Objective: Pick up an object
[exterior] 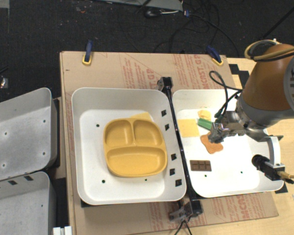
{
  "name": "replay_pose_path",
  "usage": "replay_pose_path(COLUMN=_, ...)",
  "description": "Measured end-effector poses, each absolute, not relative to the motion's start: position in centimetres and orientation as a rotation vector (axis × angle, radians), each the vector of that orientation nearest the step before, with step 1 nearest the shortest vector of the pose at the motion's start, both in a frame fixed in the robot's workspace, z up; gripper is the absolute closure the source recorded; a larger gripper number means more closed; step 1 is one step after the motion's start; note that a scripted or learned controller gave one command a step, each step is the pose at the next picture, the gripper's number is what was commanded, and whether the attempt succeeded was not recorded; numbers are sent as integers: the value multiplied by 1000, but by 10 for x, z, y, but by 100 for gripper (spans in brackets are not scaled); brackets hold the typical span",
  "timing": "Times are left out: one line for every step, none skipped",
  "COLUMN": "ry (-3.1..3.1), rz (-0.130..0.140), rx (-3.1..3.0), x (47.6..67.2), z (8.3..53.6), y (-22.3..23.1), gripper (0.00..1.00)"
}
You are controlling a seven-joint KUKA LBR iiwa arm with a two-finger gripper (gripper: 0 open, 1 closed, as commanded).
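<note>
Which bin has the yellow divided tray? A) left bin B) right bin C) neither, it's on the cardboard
A: the tray lies flat in the left bin, while the gripper is over the right bin by the small items.

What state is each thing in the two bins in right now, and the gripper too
yellow divided plate: flat in the left bin, upright.
yellow square: flat in the right bin.
brown bar: flat, apart from the others.
orange piece: flat, just below the gripper.
green piece: beside the gripper.
</note>
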State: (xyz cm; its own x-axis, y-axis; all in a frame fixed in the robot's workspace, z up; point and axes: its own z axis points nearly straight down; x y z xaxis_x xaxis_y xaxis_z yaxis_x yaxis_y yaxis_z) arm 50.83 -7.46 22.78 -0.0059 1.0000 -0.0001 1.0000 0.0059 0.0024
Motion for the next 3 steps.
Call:
replay_pose_path(ry=2230, rz=2, rx=2213, x=520, z=235, y=-22, gripper=100)
replay_pose_path(ry=2233, rz=2, rx=2212, x=515, z=238, y=40, gripper=100)
replay_pose_path(ry=2229, rz=2, rx=2213, x=520, z=243, y=87, gripper=100)
